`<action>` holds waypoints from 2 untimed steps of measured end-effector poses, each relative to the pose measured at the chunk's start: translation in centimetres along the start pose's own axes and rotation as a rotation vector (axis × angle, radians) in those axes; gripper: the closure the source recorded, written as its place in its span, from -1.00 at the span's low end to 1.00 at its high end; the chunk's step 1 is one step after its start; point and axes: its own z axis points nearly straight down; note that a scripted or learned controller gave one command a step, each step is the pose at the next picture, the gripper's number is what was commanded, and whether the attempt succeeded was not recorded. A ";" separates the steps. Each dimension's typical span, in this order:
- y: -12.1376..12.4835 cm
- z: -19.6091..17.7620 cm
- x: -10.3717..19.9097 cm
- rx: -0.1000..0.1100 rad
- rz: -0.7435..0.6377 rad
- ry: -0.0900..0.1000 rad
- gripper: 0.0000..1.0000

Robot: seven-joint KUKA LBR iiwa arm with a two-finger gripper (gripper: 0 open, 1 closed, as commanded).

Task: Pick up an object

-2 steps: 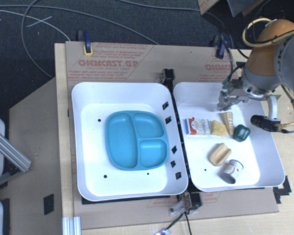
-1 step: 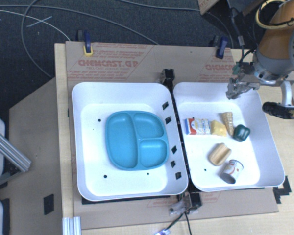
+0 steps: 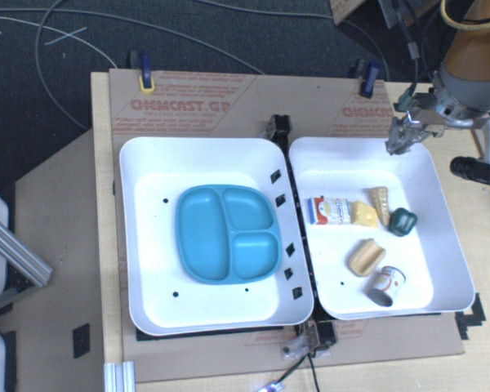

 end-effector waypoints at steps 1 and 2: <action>-0.6 -0.9 5.4 0.006 -0.004 0.003 1.00; 0.1 -1.1 9.8 0.004 -0.004 0.003 1.00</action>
